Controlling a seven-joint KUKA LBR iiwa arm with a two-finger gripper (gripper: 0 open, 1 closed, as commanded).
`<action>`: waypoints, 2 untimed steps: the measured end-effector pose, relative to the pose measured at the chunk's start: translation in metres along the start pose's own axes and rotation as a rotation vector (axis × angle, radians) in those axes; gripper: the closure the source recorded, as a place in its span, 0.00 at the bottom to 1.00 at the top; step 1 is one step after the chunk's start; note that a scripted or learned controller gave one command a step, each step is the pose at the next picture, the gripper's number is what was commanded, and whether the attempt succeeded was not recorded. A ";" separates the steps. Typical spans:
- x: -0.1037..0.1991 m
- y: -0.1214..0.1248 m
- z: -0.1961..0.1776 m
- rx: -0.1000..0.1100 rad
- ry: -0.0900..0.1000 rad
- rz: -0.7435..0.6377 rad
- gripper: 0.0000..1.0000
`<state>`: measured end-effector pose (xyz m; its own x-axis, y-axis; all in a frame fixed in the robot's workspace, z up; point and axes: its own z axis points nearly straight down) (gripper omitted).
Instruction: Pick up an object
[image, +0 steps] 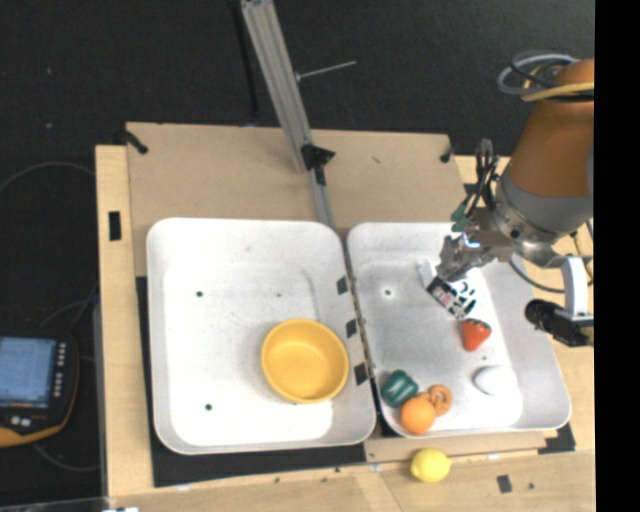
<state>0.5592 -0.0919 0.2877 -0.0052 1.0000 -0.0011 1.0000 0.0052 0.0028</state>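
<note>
Over the right bin (535, 395) the gripper (452, 290) sat low, near the middle of the floor, arm coming in from the right. Couldn't tell how the jaws stood; the tip was a dark blur with white flecks, nothing readable.

Nearest candidate was the red object (475, 334), just beside the tip, down and to the right in the camera view, looking like a strawberry with a bit of green on top. Touching or just apart, I couldn't tell. Its long axis looked roughly up-down in the view, but it was too small to be sure.

Other things in that bin sat further toward the near edge: small white object (488, 380), orange fruit (417, 415), second orange piece (439, 398), green item (398, 385).

Yellow bowl (304, 359) sat in the left bin (200, 260), well apart. Lemon (430, 465) lay outside on the bench.

My guess: the coming move needed a small shift toward the red one before closing.
</note>
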 end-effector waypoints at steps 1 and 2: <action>0.046 0.010 0.012 0.003 0.001 0.000 1.00; 0.094 0.031 0.029 0.002 0.000 0.000 1.00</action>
<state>0.5895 0.0018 0.2586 -0.0054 1.0000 -0.0010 1.0000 0.0054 0.0006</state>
